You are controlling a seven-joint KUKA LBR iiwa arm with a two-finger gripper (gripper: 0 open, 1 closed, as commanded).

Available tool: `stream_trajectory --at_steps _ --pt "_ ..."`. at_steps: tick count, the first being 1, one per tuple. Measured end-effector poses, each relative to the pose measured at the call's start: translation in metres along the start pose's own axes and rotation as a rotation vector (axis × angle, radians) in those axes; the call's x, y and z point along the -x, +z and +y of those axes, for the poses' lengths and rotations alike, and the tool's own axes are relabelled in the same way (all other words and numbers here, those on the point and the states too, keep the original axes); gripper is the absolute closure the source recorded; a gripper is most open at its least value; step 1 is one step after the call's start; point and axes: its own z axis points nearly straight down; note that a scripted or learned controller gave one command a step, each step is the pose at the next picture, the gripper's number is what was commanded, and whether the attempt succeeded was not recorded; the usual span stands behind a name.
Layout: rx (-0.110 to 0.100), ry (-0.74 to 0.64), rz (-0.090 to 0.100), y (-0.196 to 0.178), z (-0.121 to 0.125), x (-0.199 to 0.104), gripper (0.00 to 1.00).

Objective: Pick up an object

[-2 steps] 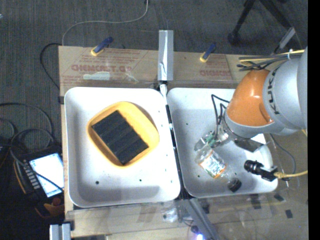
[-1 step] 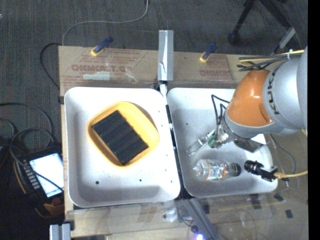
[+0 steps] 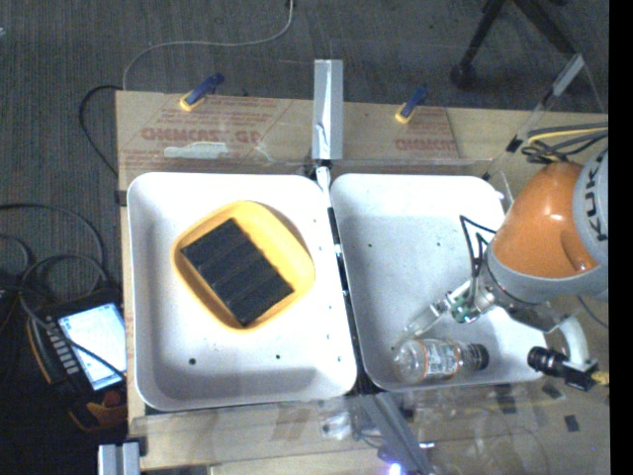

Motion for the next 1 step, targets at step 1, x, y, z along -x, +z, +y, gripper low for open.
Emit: stream_trajectory --at_steps 1 --pt "0.014 0.235 -0.001 0.0289 0.0132 0.0341 0.0"
